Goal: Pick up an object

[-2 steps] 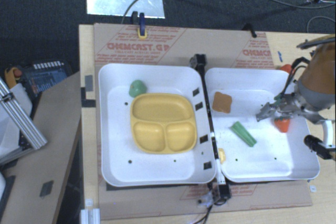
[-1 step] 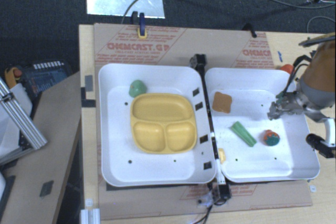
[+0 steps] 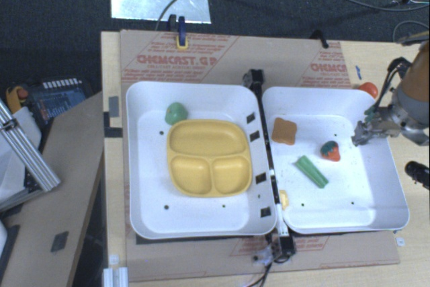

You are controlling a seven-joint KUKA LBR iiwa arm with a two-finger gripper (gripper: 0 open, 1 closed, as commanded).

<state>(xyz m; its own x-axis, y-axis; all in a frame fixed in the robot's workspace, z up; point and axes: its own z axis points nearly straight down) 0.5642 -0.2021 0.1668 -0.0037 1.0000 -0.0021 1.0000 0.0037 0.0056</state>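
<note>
Fingers: state unreadable; gripper (image 3: pixel 361 134) at right bin's (image 3: pixel 376 212) right edge, nothing visibly held. Strawberry (image 3: pixel 329 150) just beside it, green stick (image 3: pixel 311 171) near centre. Approach step; next likely needs descent over strawberry.

The arm (image 3: pixel 411 94) reached in from the right. Its gripper (image 3: pixel 361 133) hung low, pointing leftward and down.
</note>
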